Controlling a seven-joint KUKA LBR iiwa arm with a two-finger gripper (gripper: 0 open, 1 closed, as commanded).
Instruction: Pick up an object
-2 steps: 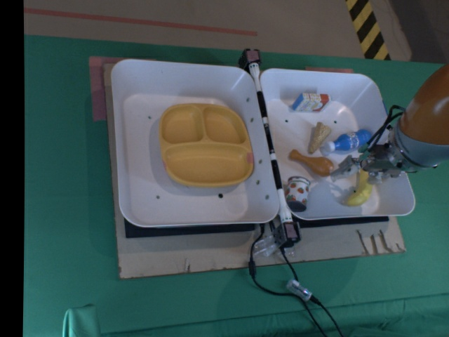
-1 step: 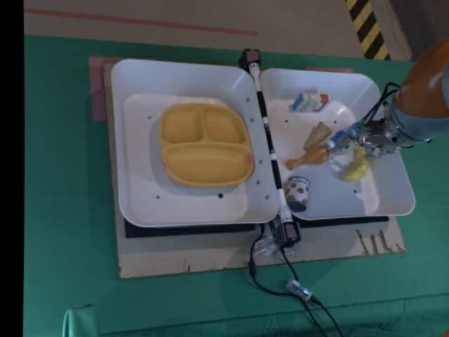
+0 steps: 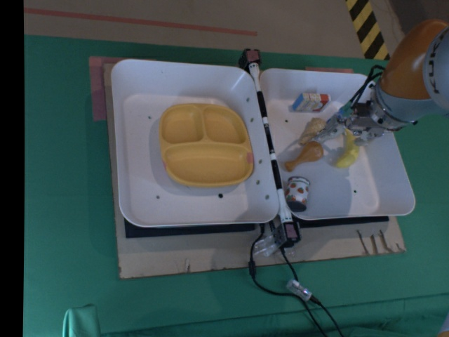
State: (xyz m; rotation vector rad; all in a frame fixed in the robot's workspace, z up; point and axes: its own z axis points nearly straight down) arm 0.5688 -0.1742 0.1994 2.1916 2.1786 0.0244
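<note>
1. Viewing the bench from the camera view, looking down at a slant onto a green cloth (image 3: 63,188) with a cardboard sheet (image 3: 210,258) laid over it.
2. Locating two shallow white bins side by side on the cardboard: the left bin (image 3: 140,72) and the right bin (image 3: 393,188), touching along a black-and-white striped divider (image 3: 265,128).
3. Finding a yellow divided plate (image 3: 203,144) lying flat in the middle of the left bin.
4. Finding the candidate pick objects, all in the right bin:
   - a small blue, white and red box (image 3: 310,102) at the far side;
   - a pale lumpy piece (image 3: 313,128) just near of the box;
   - a brown drumstick-shaped toy (image 3: 305,155) just near of the pale piece, pointing left toward the divider;
   - a yellow curved item (image 3: 347,153) right of the drumstick-shaped toy;
   - a small spotted cup (image 3: 297,192) at the near left corner, beside the divider.
5. Tracing the arm (image 3: 421,55) reaching in from the right, orange band above the wrist.
6. Placing the gripper (image 3: 345,126) over the right bin, between the pale lumpy piece and the yellow curved item, just far of the latter.
7. Reporting the gripper's opening as impossible to tell; seeing no object clearly held.
8. Noting cables (image 3: 295,286) trailing from the near end of the divider across the cloth.
</note>
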